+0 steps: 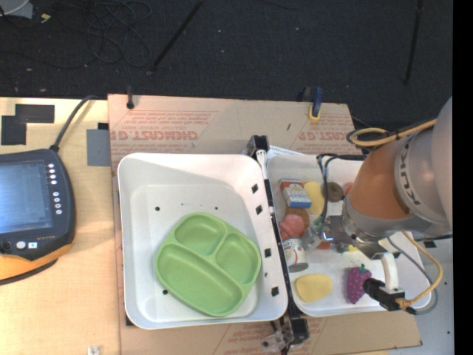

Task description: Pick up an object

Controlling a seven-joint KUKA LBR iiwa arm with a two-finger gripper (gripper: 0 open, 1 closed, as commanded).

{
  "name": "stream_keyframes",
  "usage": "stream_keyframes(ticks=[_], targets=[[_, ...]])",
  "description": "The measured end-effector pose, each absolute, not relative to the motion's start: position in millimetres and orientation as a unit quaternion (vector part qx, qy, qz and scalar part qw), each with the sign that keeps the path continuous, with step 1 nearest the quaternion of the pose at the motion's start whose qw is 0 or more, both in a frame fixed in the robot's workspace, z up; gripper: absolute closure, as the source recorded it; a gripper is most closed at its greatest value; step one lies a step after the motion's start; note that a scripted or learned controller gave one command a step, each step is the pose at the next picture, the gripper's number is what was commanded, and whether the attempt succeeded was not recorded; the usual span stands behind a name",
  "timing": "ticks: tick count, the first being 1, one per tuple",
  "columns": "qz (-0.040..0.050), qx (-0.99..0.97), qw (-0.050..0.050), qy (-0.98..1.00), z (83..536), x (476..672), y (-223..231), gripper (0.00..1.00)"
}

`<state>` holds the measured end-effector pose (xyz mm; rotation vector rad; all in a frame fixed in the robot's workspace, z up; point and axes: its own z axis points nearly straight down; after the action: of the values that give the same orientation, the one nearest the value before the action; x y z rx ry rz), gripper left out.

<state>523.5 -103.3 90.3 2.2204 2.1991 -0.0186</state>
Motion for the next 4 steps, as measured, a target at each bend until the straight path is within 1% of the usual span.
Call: stream_keyframes(ticks=[1,2,3,4], targets=[[-0.0022,0.708,0.001,0.706,89,561.4,-108,0.0],[-0.0077,0.704,-0.016,0.71,87,620.4,-132,0.0],[-0.0066,0.703,-0.017,0.711,98,619.4,-129,1.0],[-0.0069,0.703,-0.018,0.711,97,619.3,-129,0.0]])
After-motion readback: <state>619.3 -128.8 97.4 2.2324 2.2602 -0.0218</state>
